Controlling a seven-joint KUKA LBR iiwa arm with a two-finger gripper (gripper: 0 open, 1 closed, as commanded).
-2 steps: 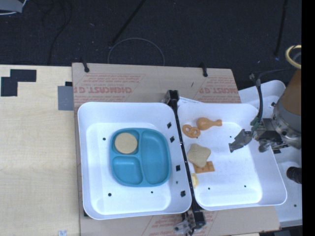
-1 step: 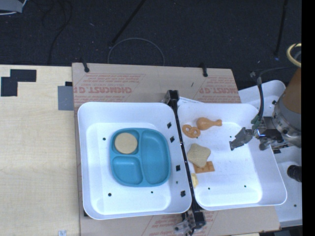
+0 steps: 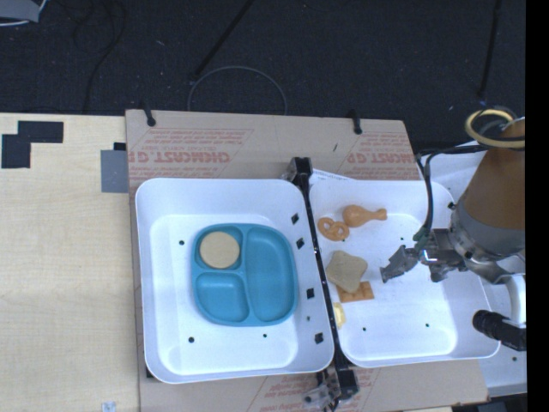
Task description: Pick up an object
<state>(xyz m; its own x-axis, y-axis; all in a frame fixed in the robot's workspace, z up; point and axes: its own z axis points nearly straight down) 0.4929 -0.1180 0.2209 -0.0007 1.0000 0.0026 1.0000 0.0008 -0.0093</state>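
gripper [image 3: 405, 263] over right bin [image 3: 446, 337], jaws spread, grasping nothing | nearest target: tan bread slice [image 3: 346, 270] just left of fingertips, resting partly on orange cracker [image 3: 358, 293] | pretzel [image 3: 333, 227] and drumstick [image 3: 364, 215] farther back-left, drumstick lengthwise left-right | path leftward unobstructed | blue tray [image 3: 266, 275] with cookie [image 3: 219, 249] in left bin [image 3: 163, 316]

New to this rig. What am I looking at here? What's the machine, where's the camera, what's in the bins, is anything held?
One fixed camera looks down at a slant on a bench with two shallow white bins. The left bin holds a blue divided plate with a tan round biscuit in one compartment. The right bin holds small toy foods: a drumstick, a pretzel and a slice of bread. The grey and orange robot arm reaches in from the right; its claw hangs over the right bin with nothing visibly between its fingers.
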